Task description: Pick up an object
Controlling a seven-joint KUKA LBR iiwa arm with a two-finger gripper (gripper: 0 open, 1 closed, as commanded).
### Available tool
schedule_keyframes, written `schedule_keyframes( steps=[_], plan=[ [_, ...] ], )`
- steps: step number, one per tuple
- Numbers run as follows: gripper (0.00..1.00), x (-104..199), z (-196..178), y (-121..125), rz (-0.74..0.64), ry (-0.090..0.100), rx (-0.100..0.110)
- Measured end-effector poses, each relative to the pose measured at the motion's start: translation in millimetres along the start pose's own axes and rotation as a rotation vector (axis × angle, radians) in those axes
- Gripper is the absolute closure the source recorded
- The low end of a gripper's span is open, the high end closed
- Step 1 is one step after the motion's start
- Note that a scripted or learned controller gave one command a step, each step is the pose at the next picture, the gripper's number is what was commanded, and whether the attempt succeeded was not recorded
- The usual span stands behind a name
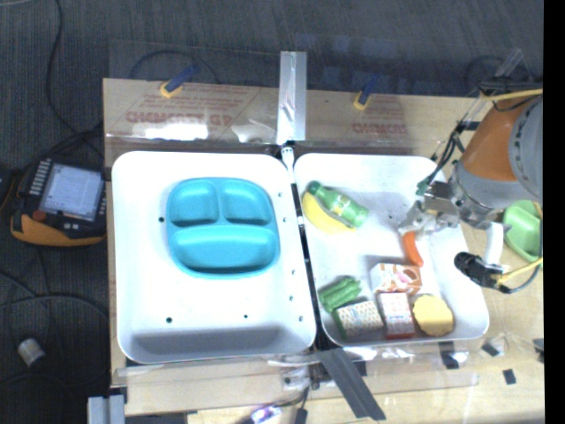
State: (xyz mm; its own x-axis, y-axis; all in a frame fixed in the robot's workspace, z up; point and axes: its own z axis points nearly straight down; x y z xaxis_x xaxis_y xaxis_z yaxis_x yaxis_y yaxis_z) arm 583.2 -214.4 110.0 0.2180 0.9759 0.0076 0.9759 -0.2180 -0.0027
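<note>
Here, on the desk (132, 95), the left bin (132, 263) carries a blue divided plate (222, 223). The right bin (388, 170) holds a green bottle (338, 205) over a yellow banana (318, 216) at its left, green peas (340, 291) and small boxes (378, 312) toward the front. An orange carrot (412, 247) lies just below the claw (430, 212), seemingly touching it. Whether the claw grips anything cannot be told.
</note>
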Motion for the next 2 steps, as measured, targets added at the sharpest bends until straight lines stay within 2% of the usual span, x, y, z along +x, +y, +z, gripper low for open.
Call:
schedule_keyframes(
  steps=[1,2],
  plan=[
    [1.0,4.2,-65.8,-30.0,0.074,-0.008,0.001],
    [1.0,-22.3,-127.5,-93.2,-0.173,-0.01,0.001]
  ],
)
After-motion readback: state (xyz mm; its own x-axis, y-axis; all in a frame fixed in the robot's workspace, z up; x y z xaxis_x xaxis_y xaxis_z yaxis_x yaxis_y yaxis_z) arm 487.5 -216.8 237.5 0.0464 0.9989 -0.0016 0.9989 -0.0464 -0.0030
